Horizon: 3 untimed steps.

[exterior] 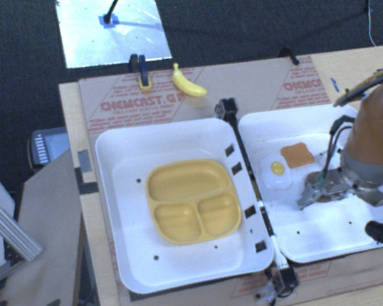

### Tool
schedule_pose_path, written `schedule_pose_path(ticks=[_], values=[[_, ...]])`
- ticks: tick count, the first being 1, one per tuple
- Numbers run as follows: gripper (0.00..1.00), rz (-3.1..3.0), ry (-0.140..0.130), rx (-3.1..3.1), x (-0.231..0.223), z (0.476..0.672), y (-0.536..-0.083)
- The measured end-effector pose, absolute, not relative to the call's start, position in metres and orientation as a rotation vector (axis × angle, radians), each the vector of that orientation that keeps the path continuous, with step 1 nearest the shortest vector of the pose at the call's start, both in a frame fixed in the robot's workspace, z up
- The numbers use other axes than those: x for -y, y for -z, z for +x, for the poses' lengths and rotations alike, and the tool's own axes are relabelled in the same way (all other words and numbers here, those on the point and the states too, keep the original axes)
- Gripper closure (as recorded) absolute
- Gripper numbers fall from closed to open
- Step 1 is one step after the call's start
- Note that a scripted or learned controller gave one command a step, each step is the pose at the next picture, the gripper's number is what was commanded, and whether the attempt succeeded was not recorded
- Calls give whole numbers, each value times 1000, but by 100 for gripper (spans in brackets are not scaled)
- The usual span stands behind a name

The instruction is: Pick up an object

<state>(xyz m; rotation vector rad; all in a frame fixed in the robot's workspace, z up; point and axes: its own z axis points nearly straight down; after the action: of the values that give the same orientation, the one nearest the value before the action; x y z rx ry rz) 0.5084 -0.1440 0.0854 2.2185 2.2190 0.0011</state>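
Camera view, top-down at a slant, 1 frame.

Item 1: left bin (122, 195), white, shallow. Holds a yellow tray (190, 201) w/ three compartments, near the bin's centre.

Item 2: right bin (320, 236), white. Holds a toast slice (297, 155) near its back edge, and a fried egg (277, 173) just beside the toast, toward the wall shared w/ the left bin. Both look like toy food.

Item 3: banana (188, 84), yellow, lying on the bench behind the left bin, outside both bins.

Item 4: arm w/ gripper (315, 191), reaching in from the right side. Gripper is low over the right bin's middle, near the egg, slightly toward the front edge from the toast.

Task status: not done, as far as can be judged. Nothing seen lifted; toast and egg both lie flat on the bin floor, apart from the tool. Likely target is egg or toast, approx. equally near. Left to do: close on one, raise it.

Hard to make out: gripper state can't be told, tip is a small dark blur against the bin. Contact w/ the bin floor unclear. Arm's wrist covers part of the right bin's far side.
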Motion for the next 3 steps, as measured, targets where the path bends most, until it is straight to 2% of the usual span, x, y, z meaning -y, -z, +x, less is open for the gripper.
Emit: schedule_pose_path(ticks=[1, 3], values=[[100, 2212, -6, -2210, 146, 511, -99], [100, 2211, -7, -2221, 151, 505, -211]])
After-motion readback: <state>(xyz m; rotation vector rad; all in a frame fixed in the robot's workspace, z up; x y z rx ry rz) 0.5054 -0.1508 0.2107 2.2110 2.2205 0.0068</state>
